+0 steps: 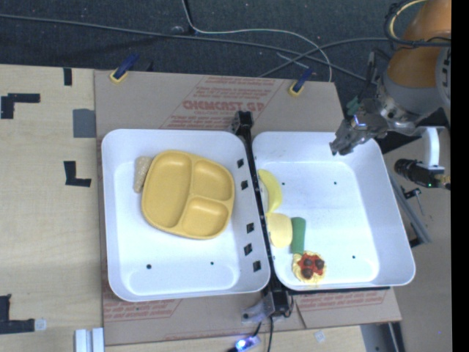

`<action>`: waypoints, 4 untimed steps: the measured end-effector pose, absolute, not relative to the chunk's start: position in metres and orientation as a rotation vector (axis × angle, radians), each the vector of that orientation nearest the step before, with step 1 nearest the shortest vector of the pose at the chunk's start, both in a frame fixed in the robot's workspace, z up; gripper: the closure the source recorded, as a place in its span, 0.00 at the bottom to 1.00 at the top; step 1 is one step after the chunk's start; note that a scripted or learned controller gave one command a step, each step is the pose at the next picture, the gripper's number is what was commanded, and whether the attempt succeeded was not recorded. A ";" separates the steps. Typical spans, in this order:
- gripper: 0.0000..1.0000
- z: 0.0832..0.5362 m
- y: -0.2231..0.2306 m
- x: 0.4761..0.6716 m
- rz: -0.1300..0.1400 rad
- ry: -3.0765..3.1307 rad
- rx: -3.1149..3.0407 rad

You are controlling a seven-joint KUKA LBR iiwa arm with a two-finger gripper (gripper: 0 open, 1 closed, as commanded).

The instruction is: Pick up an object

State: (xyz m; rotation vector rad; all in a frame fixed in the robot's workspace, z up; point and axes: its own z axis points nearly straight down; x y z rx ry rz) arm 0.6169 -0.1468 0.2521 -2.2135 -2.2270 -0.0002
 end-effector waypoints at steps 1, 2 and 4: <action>1.00 0.257 -0.090 0.623 -0.001 -2.228 -2.213; 1.00 0.244 -0.034 0.618 0.002 -2.226 -2.212; 1.00 0.216 0.068 0.634 0.002 -2.227 -2.213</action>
